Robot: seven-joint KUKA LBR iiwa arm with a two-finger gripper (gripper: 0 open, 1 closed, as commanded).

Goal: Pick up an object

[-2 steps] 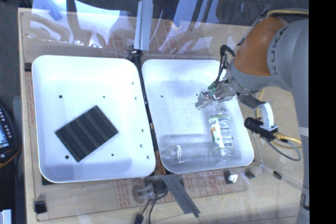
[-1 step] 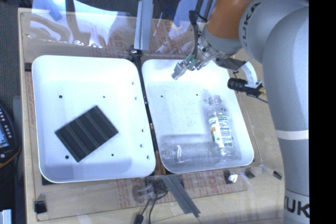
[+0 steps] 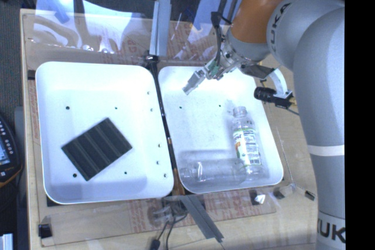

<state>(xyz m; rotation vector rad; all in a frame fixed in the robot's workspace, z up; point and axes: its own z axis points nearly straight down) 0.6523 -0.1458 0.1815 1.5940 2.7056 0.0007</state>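
My gripper (image 3: 193, 82) hangs over the upper left part of the right bin (image 3: 176, 120), pointing down and to the left, with nothing seen in it. A clear plastic bottle with a white and green label (image 3: 246, 141) lies lengthwise near the bin's right wall, well below and right of the gripper. A second clear bottle (image 3: 206, 170) lies crosswise along the bin's front wall. In the left bin (image 3: 53, 85) a black ribbed rectangular slab (image 3: 96, 148) lies flat at a slant, toward the front.
A metal divider (image 3: 159, 26) rises at the back between the bins, with clear plastic sheeting (image 3: 99, 26) behind them. The grey arm with its orange band (image 3: 263, 6) reaches in from the upper right. A bracket (image 3: 196, 216) sticks out at the bench front.
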